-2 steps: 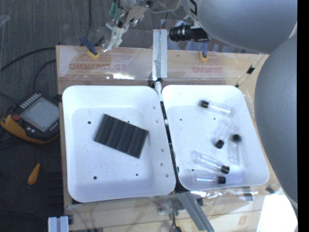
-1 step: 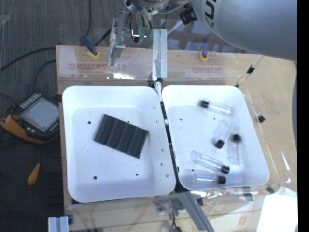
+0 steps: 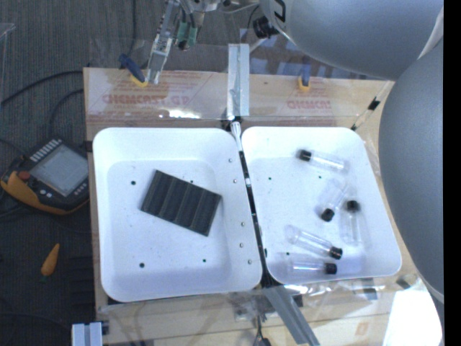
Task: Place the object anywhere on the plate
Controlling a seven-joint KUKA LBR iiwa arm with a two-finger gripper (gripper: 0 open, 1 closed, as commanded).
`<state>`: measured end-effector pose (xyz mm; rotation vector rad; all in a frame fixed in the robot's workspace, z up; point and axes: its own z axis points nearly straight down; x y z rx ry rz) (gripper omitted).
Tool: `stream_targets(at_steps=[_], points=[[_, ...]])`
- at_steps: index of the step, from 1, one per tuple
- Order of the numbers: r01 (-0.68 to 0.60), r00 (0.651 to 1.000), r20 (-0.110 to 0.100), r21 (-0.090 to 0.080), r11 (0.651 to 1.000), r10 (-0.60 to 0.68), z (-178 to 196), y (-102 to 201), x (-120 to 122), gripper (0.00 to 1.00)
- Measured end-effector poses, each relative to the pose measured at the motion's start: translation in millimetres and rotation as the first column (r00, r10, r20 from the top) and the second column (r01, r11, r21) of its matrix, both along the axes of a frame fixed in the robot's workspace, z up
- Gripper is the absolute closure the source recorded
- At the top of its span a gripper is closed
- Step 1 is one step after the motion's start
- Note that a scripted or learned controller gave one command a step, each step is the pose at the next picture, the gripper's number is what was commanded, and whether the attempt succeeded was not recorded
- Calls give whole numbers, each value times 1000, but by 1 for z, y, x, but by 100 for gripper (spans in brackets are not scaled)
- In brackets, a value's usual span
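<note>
Grey arm (image 3: 360, 20) raised across the far right, its gripper (image 3: 164, 45) hanging beyond the left bin (image 3: 108, 193) (jaws' state cannot be told); dark ribbed plate (image 3: 180, 202) in left bin; five capped clear tubes (image 3: 322, 160) in right bin (image 3: 374, 193).

My pincer (image 3: 160, 56) hangs at the far left, above the table's (image 3: 144, 96) far edge and beyond the left bin (image 3: 104, 193). A dark ribbed plate (image 3: 180, 202) lies tilted in that bin. Five clear tubes with black caps (image 3: 322, 161) lie scattered in the right bin (image 3: 374, 193).
</note>
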<state>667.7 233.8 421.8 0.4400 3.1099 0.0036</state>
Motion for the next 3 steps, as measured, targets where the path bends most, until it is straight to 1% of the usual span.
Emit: stream_targets(at_steps=[1,2,3], points=[[-217,976,-1,-2,976,217,12,-1,-80,100],[-437,900,-2,-1,900,437,-110,0,-150,100],[-168,986,1,-1,986,168,-52,-1,-85,100]])
